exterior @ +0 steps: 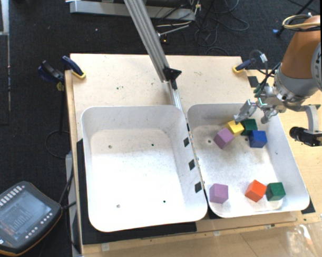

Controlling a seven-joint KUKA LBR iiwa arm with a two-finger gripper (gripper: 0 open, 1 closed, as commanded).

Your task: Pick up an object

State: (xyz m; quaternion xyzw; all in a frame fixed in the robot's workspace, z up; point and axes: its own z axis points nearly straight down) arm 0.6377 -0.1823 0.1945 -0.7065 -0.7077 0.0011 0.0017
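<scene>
arm reaching from right | claw (258,112) spread, seemingly empty, above green cube (250,125)

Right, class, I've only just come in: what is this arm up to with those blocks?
The arm's gripper hangs over the far end of the right bin, just above a cluster of four blocks: yellow, dark green, blue and purple. Nothing is visibly between its fingers, so no pick has happened yet. Three more blocks, purple, orange and green, sit near the bin's front edge. The left bin holds no blocks.
</scene>
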